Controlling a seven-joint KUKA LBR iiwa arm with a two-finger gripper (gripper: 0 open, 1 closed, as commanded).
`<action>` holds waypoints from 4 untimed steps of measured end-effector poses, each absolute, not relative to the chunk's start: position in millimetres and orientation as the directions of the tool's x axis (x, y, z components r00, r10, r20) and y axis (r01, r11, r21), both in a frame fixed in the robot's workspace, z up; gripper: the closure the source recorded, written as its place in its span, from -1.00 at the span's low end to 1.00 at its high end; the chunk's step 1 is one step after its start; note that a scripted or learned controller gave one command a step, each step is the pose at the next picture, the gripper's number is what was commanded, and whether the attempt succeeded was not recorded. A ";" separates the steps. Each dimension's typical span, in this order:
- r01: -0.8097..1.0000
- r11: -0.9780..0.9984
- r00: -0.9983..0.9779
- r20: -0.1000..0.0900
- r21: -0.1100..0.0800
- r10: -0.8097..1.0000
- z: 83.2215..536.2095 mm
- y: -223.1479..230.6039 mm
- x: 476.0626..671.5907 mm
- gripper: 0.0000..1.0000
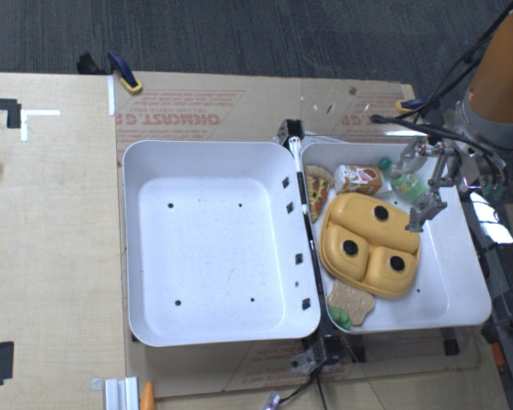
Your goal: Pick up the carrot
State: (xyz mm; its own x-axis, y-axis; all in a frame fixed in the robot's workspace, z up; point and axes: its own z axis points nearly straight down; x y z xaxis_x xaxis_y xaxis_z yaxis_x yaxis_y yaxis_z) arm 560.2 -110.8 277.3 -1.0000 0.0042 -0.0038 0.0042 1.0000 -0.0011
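Observation:
My gripper [419, 214] hangs low over the back right part of the right bin [462, 297], its tip at the edge of a big yellow moulded toy with three dark holes [369, 244]. Just left of the gripper and behind its tip lies a pale green piece [403, 184]; I cannot tell whether it belongs to the carrot. Nothing that is plainly an orange carrot stands out among the bin's items.
Also in the right bin are a pizza slice [317, 191] by the left wall, a red-and-white item [360, 178] at the back, and a toast-like piece with green [350, 304] at the front. The left bin [137, 254] adjoins it. Cables [436, 101] run behind the arm.

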 end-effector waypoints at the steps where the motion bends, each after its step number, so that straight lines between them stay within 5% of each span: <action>1: -0.218 0.976 -0.976 -0.003 -0.001 -0.218 143.9 -150.7 552.5 -1.00; 2: -0.286 0.958 -0.958 -0.029 -0.011 -0.286 110.8 -192.1 581.0 -1.00; 3: -0.299 0.954 -0.953 -0.043 -0.023 -0.300 111.6 -133.2 600.9 -1.00; 4: -0.320 0.947 -0.946 -0.043 -0.023 -0.321 110.6 -99.5 579.9 -1.00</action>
State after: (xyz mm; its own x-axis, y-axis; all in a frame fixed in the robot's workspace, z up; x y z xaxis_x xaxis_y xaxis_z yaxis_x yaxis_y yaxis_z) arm 579.9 -99.5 110.6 -0.9461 -0.3209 -0.0430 -0.3202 0.9471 -0.0226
